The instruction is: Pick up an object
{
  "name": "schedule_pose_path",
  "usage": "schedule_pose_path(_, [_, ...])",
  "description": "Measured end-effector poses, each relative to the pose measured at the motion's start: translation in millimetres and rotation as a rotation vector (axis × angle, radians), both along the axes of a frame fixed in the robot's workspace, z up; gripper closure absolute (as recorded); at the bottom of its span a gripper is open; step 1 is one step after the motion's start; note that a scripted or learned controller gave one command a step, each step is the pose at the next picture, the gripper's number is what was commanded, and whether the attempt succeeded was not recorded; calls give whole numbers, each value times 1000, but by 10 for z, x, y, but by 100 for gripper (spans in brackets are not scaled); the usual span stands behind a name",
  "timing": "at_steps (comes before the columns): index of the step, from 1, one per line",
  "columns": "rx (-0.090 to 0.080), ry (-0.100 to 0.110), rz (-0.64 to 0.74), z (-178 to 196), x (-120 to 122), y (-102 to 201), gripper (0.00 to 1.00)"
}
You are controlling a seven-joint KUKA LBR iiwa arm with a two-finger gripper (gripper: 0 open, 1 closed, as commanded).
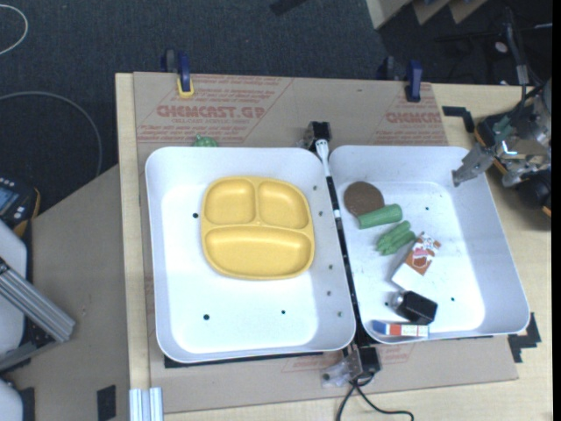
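Nearest you, along the right bin's (491,235) front wall, lie a marker (401,329) and a black block (415,306), almost touching. Just behind them sits a white-and-red packet (418,259), then two green pieces (386,224) and a brown disc (361,196). The left bin (175,261) holds a yellow tray (258,227). Farthest back, the gripper (473,163) hangs over the right bin's far right rim, apart from every object; you cannot tell how its jaws stand. I judge nothing is picked yet: approach, closing and lift all remain. The items crowd the bin's left half and front wall; its right half offers open floor for descent.
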State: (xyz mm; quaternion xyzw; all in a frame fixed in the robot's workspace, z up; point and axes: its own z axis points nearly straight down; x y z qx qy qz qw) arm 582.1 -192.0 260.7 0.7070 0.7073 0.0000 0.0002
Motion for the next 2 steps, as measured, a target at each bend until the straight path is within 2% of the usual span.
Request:
schedule_pose_path(1, [-1,-8,1,-1626,-322,551,0])
schedule_pose_path(2, [-2,-2,0,-1747,-463,703,0])
